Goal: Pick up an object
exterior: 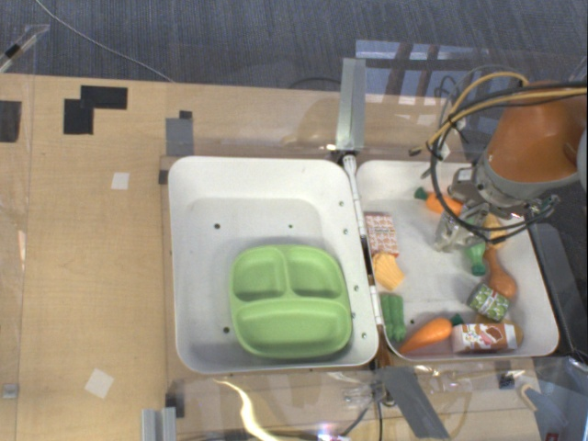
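We see the toy food in the right bin: carrot at the near edge w/ a bottle beside it, a small can just above, a sausage, a snack packet & cheese wedge by the left wall. Gripper hangs mid-bin, near the far side; open or shut, we can't tell. Left bin holds a green divided plate.

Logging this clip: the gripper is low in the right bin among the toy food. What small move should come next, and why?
Probably a short straight descent. The gripper hangs over the right bin floor by a small green piece and an orange sausage-shaped toy, and nothing shows between its fingers.
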`<state>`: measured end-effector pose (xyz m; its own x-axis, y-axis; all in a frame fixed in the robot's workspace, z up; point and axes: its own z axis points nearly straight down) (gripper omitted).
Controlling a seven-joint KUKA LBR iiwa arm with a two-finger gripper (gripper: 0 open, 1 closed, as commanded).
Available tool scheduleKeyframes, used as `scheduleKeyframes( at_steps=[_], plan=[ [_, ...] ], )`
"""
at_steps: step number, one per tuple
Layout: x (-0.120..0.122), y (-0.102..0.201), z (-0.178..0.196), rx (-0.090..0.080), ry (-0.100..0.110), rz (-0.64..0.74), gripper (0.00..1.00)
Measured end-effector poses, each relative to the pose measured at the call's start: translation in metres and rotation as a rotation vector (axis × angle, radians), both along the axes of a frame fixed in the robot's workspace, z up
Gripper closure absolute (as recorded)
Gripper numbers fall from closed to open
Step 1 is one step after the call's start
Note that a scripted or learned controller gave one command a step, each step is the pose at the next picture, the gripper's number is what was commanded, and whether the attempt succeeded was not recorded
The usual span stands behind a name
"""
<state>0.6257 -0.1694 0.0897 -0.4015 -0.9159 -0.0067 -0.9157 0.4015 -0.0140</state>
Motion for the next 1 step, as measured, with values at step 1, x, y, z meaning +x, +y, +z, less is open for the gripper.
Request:
scheduleKeyframes(
  at_steps=[1],
  plan=[
    [-0.0489, -0.0086, 0.0010, -0.001, 0.001, -0.021, 0.00]
  ],
)
